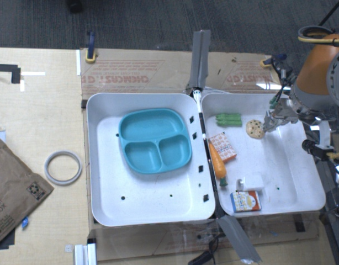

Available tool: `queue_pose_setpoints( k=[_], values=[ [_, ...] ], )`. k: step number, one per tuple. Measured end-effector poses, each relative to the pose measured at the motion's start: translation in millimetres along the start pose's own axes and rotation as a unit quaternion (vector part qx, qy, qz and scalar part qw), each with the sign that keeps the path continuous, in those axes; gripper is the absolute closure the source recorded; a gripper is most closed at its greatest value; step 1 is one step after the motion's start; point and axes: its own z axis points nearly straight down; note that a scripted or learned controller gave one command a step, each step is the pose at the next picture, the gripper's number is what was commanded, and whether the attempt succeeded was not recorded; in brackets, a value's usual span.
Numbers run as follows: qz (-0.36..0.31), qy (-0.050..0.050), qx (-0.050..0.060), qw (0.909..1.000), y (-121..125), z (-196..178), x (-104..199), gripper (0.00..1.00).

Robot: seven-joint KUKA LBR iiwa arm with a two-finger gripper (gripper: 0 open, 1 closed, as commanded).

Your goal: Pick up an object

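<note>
The right bin (291,175) holds a green block (229,120), a round cookie (254,128), a small orange-and-white box (222,147), an orange carrot (217,163) along the left wall, a white block (253,180) and a small carton (246,201) near the front. My gripper (270,121) hangs over the bin's back right part, just right of the cookie and close to it. Nothing shows between its fingers. The arm's orange band (313,70) rises behind it.
The left bin (103,192) carries a teal divided plate (155,140). Left of the bins a tape ring (63,167) and a brown cardboard box (12,192) lie on the bench. A grey divider bar (200,59) stands behind the bins.
</note>
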Motion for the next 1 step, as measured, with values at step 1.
queue_pose_setpoints(
  k=[1],
  values=[
    [0.000,0.000,0.000,1.0000,-0.1,0.0,0.0,0.00]
  ],
)
